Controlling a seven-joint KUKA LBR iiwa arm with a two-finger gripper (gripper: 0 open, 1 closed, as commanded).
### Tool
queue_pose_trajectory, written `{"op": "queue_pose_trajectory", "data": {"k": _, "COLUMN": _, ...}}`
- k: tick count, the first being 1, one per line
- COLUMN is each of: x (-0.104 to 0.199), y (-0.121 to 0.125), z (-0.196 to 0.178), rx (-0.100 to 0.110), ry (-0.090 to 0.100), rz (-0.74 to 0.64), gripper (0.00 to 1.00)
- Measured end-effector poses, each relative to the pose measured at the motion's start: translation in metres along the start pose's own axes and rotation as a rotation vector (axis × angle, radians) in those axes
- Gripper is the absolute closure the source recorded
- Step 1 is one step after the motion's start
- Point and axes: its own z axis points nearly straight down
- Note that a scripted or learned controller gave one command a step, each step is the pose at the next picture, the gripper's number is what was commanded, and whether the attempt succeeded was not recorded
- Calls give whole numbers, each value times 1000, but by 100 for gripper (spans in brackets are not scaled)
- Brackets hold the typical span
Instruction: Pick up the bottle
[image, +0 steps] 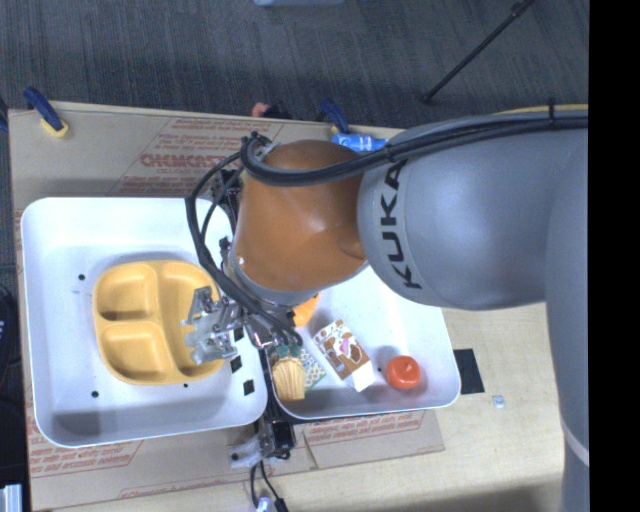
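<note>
The bottle (345, 354) appears to be the small labelled piece with a white cap lying on its side in the right-hand bin (440, 345), towards the desk (500, 450) edge that runs along the bottom of the camera view. Its cap points to the bin's lower right corner. A round orange-red object (403, 372) sits just beside the cap end, and a yellow, ridged cupcake-like toy (290, 378) lies near its other end, against the wall shared by the two bins.

The end effector (212, 332) hangs over the left-hand bin (50, 300), above the right rim of a yellow divided plate (145, 320), well apart from the bottle. It is a tangle of metal parts and cables from this angle, so I cannot tell whether it is apart or together; nothing is visibly held in it.

Judging by its look, the bottle is light and probably thin plastic: stiff enough for a firm pinch, but smooth and rounded, so likely to roll or squirt out if caught off centre. The best hold seems to be across the middle of the body, square to its long axis, away from the tapering cap end. The neighbours at either end leave the long sides freer. The bin wall close by could block a descent on that side.
</note>
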Motion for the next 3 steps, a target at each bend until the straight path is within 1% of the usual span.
{"op": "queue_pose_trajectory", "data": {"k": 1, "x": 0, "y": -6, "z": -14, "rx": -1, "ry": -2, "rz": 220, "gripper": 100}}
{"op": "queue_pose_trajectory", "data": {"k": 2, "x": 1, "y": 8, "z": -9, "rx": 0, "ry": 1, "rz": 101, "gripper": 100}}
{"op": "queue_pose_trajectory", "data": {"k": 3, "x": 4, "y": -20, "z": -21, "rx": 0, "ry": -3, "rz": 254, "gripper": 100}}
